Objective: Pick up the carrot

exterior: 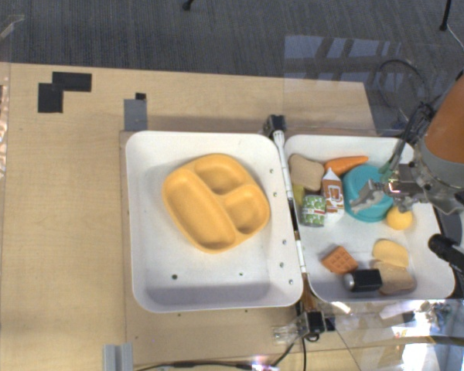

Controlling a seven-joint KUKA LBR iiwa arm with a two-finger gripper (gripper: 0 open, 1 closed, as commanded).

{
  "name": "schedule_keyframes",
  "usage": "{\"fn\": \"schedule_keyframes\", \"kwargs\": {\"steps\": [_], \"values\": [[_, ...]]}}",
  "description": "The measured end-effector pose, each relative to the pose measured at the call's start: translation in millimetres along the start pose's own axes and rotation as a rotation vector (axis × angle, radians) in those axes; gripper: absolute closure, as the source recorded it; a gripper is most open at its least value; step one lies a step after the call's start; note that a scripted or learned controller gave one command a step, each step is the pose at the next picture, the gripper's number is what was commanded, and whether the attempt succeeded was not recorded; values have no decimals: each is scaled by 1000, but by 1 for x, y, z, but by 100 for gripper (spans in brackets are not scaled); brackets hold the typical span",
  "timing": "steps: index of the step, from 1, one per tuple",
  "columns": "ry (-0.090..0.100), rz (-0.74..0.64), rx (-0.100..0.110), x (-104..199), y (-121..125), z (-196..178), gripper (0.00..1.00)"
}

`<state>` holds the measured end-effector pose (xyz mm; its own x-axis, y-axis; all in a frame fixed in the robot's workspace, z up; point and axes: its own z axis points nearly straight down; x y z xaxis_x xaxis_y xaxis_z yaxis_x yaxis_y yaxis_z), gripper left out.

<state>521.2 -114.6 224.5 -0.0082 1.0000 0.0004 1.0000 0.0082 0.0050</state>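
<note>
Just beyond the gripper (pixel 373 194), toward the bin's far edge, the carrot (pixel 346 163).

Lighting, as I see it: bright, even, from overhead. Soft shadow under the yellow plate (pixel 216 201). Glare on clear sheeting at my bench's (pixel 62 246) near edge. Focus slightly soft.

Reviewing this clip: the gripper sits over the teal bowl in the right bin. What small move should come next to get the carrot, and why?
Probably a short shift toward the bin's far wall. The gripper hangs over the teal bowl, while the carrot lies just beyond it, near the far edge of the right bin, beside the bread slice. Nothing shows between its fingers, so it must line up over the carrot before descending.
</note>
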Motion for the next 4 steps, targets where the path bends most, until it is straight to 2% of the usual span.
{"fn": "schedule_keyframes", "kwargs": {"steps": [1, 2, 3, 4], "values": [[-3, 0, 9, -67, -37, 92, 0], [2, 254, 1, -84, 7, 123, 0], [-2, 274, -2, -72, 12, 137, 0], [-2, 48, -8, -36, -23, 136, 0]]}}
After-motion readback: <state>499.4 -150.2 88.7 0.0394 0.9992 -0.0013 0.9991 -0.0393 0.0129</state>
